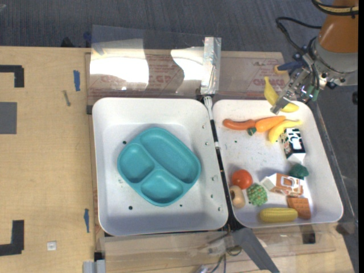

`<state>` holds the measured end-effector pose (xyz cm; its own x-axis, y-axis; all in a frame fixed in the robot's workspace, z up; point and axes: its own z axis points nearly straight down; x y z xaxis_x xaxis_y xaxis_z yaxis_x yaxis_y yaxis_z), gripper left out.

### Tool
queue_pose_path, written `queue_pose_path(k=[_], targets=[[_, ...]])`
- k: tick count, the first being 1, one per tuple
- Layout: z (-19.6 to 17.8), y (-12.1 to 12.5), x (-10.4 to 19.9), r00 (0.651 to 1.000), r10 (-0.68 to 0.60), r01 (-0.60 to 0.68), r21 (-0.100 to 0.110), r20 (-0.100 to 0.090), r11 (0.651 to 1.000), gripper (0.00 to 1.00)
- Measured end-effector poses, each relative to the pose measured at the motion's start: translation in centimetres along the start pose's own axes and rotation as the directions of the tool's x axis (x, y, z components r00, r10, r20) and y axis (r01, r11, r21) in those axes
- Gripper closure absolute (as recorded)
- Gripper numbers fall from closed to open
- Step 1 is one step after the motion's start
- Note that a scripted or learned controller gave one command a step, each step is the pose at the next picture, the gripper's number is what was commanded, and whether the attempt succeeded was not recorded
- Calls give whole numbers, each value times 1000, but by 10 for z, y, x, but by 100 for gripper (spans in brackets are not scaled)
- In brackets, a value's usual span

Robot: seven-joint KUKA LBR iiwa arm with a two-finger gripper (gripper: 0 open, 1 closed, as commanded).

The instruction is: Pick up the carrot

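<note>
In the right bin point(333, 178), the carrot point(272, 123) lies roughly crosswise.

Bench with two white bins side by side

The bench point(40, 152) is pale wood, with black tape marks at its left edge, blue tape bits point(76, 79) on the left part, and a small white tag point(52, 245) at the near left corner. The left bin point(108, 124) and the right bin point(324, 175) sit directly on it, touching along their shared edge. Just beyond the bins lies a brown card sheet point(239, 75) under shiny clear plastic point(119, 70), with a strip of silver tape point(211, 64) running across it toward the seam between the bins. Grey floor point(170, 10) lies beyond the far edge.
</note>
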<state>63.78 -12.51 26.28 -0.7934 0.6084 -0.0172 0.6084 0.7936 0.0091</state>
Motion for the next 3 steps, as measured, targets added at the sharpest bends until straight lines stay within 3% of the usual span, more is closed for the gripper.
queue_pose_path(k=[1,2,3], targets=[[7,-53,95,984,175,-175,11,-14,985,100],[49,-35,26,914,405,-405,14,-9,914,100],[48,-35,26,914,405,-405,12,-8,914,0]])
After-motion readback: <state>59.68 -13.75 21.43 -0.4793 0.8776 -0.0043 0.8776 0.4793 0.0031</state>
